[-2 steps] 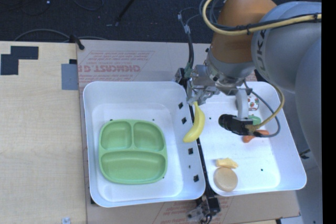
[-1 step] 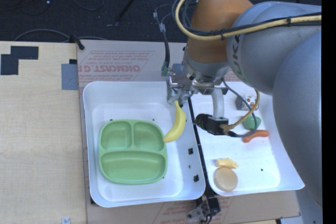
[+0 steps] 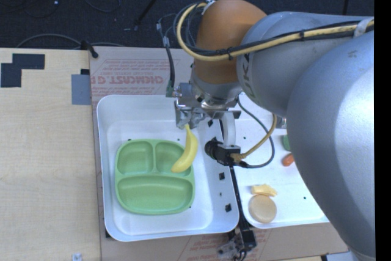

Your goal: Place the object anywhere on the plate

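Note:
A green plate with three compartments lies in the left white bin. A yellow banana hangs upright over the plate's upper right compartment, its lower tip near the plate's right rim. My gripper is right above it, and its fingers are shut on the banana's top end. The grey arm with its orange band comes down from the upper right and hides much of the right bin.
In the right bin lie a yellow wedge, a tan round piece, a small orange thing and a green thing partly hidden by the arm. Cardboard runs behind the bins.

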`<action>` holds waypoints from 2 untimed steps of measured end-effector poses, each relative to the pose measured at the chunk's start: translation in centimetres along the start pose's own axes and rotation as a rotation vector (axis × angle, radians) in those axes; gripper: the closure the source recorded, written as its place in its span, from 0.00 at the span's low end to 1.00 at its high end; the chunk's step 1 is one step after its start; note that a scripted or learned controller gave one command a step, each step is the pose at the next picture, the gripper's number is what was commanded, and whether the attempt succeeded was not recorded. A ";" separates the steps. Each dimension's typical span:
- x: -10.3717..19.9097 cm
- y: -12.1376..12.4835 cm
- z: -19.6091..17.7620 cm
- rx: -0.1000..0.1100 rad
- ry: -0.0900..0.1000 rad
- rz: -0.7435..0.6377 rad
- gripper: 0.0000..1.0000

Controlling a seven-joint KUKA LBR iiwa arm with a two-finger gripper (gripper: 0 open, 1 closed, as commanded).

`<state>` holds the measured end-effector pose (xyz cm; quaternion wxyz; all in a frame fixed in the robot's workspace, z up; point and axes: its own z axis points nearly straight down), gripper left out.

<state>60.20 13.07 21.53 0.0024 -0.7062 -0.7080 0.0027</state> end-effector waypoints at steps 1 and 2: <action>-0.3 0.1 -2.2 -0.005 0.000 0.002 1.00; -0.4 0.1 -2.1 -0.004 0.000 0.002 0.00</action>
